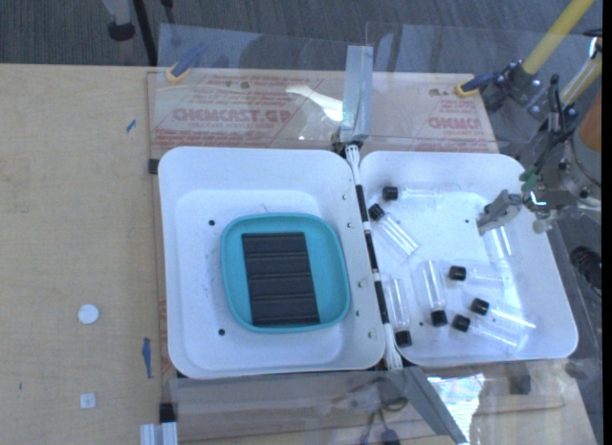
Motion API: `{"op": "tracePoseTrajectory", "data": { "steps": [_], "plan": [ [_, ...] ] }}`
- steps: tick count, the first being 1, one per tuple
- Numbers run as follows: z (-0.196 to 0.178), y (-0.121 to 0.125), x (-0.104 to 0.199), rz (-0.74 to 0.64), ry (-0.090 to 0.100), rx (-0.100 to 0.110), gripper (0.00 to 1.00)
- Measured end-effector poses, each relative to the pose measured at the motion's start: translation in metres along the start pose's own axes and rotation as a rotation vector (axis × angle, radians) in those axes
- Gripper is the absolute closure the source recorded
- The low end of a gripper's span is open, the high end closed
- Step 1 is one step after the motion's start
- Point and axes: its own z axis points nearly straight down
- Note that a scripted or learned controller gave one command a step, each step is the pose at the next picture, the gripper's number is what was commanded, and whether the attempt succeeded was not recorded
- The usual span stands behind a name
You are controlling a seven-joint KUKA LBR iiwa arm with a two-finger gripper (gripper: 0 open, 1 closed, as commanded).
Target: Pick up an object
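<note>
I see clear tubes [449, 295] with black caps scattered across the right bin [564, 338], nearest me. The gripper [516, 209] hangs over that bin's far right side, reaching in from the right. The left bin [182, 175] holds a teal tray [234, 242] with a dark ridged insert [278, 278].

At three o'clock, the arm [591, 137] is running off the frame's edge. The gripper [521, 206] is blurring against the clear vials [478, 290], whose outlines are fading into the right bin [564, 338].
</note>
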Motion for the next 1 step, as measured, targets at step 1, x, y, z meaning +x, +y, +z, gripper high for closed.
{"op": "tracePoseTrajectory", "data": {
  "steps": [1],
  "plan": [
    [0.1159, -0.0027, -0.0436, -0.021, -0.001, -0.001, 0.0]
  ]
}}
